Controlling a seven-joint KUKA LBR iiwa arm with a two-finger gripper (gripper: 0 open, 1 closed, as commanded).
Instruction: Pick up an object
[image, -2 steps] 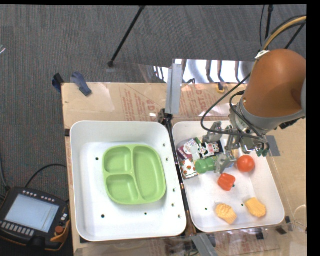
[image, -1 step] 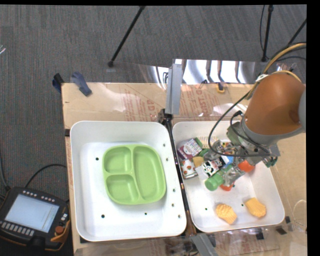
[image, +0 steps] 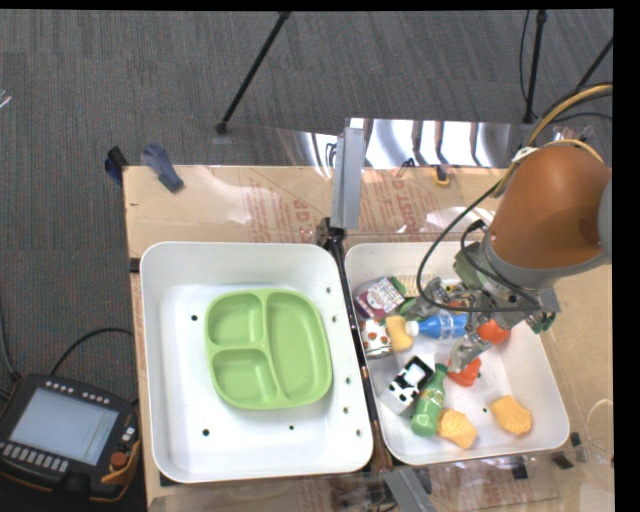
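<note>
The right bin (image: 545, 385) holds several small toys. A blue bottle (image: 441, 325) lies near its middle, and beside it are an orange piece (image: 465, 375) and a second orange piece (image: 493, 331). A green bottle (image: 429, 402) lies toward the front, next to a black-and-white block (image: 409, 381). My gripper (image: 468, 348) hangs low over the middle of this bin, just right of the blue bottle and above the orange piece. The arm's orange-banded wrist (image: 550, 205) hides its upper part.
Two yellow toys (image: 458, 430) (image: 511, 415) lie at the right bin's front. A purple packet (image: 383, 294) and a yellow piece (image: 399, 332) sit near its left wall. The left bin (image: 170, 400) holds a green divided plate (image: 268, 347). A teach pendant (image: 65, 430) lies off the bench at lower left.
</note>
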